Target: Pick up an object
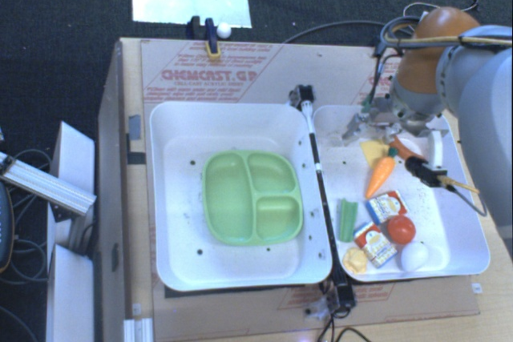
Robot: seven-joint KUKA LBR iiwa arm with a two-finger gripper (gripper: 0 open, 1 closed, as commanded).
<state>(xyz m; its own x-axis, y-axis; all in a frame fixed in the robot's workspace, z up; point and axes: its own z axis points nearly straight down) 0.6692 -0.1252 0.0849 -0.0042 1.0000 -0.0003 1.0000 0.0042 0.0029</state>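
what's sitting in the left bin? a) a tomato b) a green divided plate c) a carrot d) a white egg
b: the green divided plate lies alone in the left bin, while the carrot, tomato and white egg all lie in the right bin.

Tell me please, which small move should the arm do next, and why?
Probably lower the tool slightly toward the yellow piece beside the carrot. The tool sits at the far end of the right bin, near that piece, with nothing seen held.
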